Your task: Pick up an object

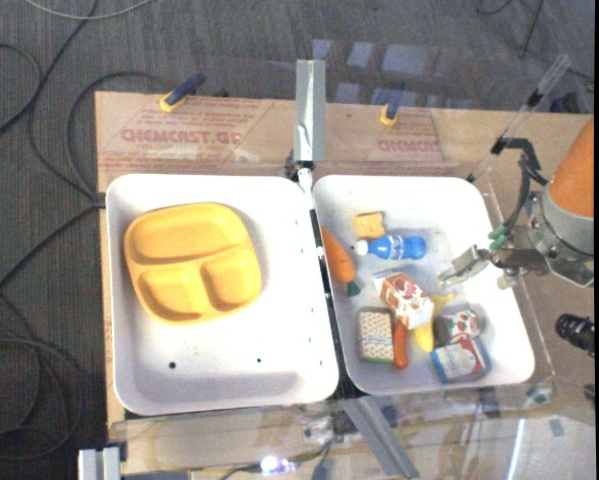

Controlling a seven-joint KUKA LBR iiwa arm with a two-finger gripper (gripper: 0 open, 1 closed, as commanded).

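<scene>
Gripper (461,265) hangs over the right bin (499,230), near its right wall, fingers slightly parted w/ nothing between them. Below it, packed close: red-white carton (406,300), blue bottle (396,246), carrot (340,256), waffle-textured block (376,335), blue-rimmed box (459,361). Left bin (129,368) holds a yellow sectioned tray (192,260), smooth plastic. Risk, imo: items are crowded, so the fingers could land on two at once or nudge the rounded bottle so it rolls away.
</scene>
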